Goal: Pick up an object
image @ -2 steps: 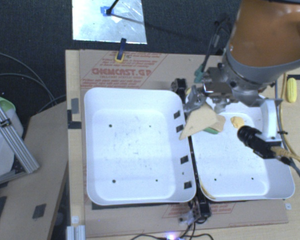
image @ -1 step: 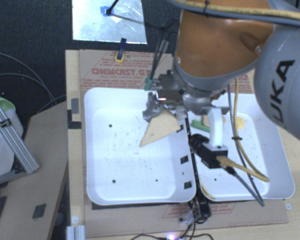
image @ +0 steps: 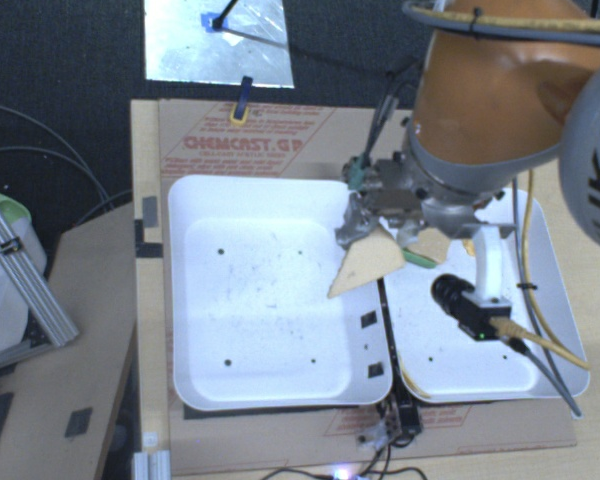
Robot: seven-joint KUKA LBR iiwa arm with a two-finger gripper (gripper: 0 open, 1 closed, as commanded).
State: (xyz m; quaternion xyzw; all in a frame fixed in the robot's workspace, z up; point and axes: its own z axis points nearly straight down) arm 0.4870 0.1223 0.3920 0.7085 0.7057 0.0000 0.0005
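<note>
1. Brown cardboard sheet with red lettering [image: 280, 128]: lies flat on the bench under both bins.
2. Grey robot arm with a broad orange band [image: 490, 78]: reaches in from the right and hangs over the far left corner of the right-hand bin.
3. Left shallow white plastic bin [image: 180, 268]: floor marked with dark specks and a few small holes.
4. Right shallow white plastic bin [image: 460, 373]: touches the left bin along a central seam, its far part covered by the arm.
5. Square silvery reflective sheet [image: 215, 28]: lies beyond the cardboard, well apart from the bins.
6. Metal two-finger gripper [image: 382, 233]: points down over the seam between the bins, its fingers closed in on the top edge of item 7.
7. Tan flat wedge-shaped piece [image: 365, 266]: gripped at its upper edge, it slants down to the left, its lower point over the left bin's right rim.
8. Small green strip [image: 420, 259]: just beside the wedge, on the right-bin side; whether they touch cannot be told.
9. Blue and yellow clip [image: 242, 98]: on the cardboard's far edge.
</note>
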